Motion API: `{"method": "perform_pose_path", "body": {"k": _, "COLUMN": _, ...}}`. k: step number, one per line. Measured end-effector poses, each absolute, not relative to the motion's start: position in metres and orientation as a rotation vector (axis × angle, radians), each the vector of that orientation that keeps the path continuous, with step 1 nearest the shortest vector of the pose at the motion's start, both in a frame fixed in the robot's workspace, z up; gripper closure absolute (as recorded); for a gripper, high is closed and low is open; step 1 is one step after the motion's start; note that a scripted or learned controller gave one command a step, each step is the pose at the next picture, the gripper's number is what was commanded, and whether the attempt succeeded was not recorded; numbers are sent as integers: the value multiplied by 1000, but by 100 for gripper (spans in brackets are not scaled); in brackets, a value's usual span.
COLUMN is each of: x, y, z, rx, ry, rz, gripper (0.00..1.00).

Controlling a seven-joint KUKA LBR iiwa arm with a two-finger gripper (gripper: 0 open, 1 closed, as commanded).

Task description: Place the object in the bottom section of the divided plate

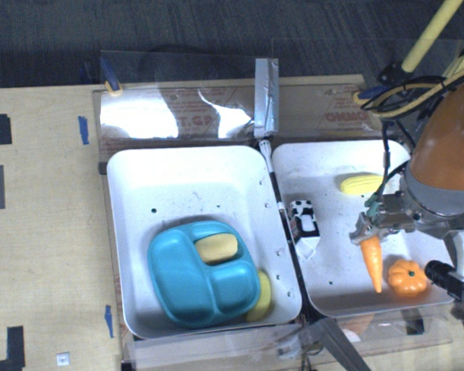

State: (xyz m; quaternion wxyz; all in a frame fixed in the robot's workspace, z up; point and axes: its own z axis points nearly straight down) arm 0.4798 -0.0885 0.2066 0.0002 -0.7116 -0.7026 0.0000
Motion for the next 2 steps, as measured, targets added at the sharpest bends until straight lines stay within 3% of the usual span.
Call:
{"method": "perform_pose_path", "body": {"k": 1, "x": 493, "y": -112, "z": 219, "rx": -2197, "ry": -2249, "rz": -1, "gripper": 100}}
{"method": "perform_pose_path", "body": {"k": 2, "x": 501, "y": -54, "z": 184, "rx": -2108, "ry": -2323, "rz": 3, "gripper": 100}}
